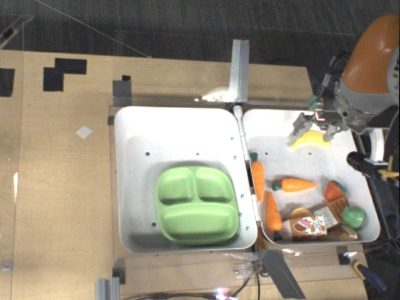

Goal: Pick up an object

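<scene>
Green divided tray (197, 204): lies alone in the left bin (134, 142), low and towards the front; it is well apart from the gripper and plays no part in the likely risk.
Divider carrots: one carrot (257, 179) rests against the wall between the bins and a second carrot (272, 211) lies just beside it, both hard against an edge where fingers would have little room.
Middle carrot (296, 184): lies flat in the open part of the right bin (269, 125), apart from the wall.
Front clutter: a brown packet (310, 224), a strawberry-like piece (335, 190) and a green ball (354, 217) sit bunched in the near corner; a grab there could catch two things or slip off.
Yellow object (310, 140): probably a toy banana, lying at the back of the right bin, directly under the fingers.
Gripper (317, 125): fingers spread apart above the yellow object, holding nothing.
Risk: as I judge it, the curved yellow piece may squirt sideways or be pinched by its tip and drop when lifted.
</scene>
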You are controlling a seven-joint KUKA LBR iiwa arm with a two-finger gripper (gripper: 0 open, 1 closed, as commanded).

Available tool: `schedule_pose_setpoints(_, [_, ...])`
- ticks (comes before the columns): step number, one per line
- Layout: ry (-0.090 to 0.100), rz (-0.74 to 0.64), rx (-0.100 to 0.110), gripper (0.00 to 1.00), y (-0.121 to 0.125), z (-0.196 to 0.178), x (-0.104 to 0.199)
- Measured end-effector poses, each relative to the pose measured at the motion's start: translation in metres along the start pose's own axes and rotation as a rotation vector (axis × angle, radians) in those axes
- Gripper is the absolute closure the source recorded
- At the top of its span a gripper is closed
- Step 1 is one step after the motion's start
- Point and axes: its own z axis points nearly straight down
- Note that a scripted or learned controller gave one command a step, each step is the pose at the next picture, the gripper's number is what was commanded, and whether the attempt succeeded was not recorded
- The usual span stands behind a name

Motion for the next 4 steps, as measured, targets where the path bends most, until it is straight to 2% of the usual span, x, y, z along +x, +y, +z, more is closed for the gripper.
schedule_pose_setpoints(1, [-0.001,-0.057,-0.002,0.0,-0.021,0.125,-0.054])
schedule_pose_setpoints(2, [-0.002,-0.168,-0.007,0.0,0.038,0.132,-0.06])
schedule_pose_setpoints(3, [0.0,-0.022,-0.007,0.0,-0.004,0.13,-0.022])
schedule_pose_setpoints(4, [-0.003,-0.069,-0.013,0.0,-0.075,0.129,-0.022])
